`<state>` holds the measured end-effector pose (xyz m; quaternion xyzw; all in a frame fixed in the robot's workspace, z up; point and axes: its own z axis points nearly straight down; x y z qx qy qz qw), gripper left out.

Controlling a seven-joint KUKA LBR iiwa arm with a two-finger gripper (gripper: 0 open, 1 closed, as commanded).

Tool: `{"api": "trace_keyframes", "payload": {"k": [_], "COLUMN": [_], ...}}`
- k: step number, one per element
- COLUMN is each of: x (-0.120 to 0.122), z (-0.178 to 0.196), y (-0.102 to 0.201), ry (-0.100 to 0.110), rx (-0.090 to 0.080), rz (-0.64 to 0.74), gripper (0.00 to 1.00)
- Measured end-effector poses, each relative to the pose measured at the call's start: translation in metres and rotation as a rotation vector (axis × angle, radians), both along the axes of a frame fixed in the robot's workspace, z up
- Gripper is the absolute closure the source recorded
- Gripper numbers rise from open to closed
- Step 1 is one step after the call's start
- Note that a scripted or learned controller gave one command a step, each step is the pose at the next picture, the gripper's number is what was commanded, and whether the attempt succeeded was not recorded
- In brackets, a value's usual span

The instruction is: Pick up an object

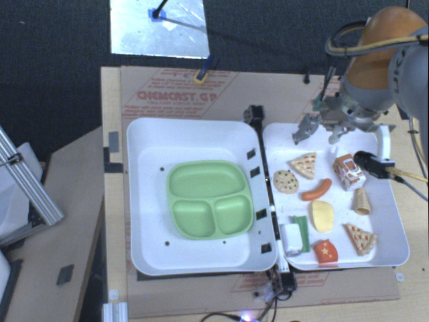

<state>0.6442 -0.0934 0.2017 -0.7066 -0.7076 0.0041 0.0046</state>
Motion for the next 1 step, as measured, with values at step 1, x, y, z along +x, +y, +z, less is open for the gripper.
{"api": "trace_keyframes", "payload": {"k": [1], "x": [0.0026], "z": [0.0086], "y": [0.0001], "ry": [-0.013], "rx": [-0.001], "rz": [0.002], "gripper": [0.00]}}
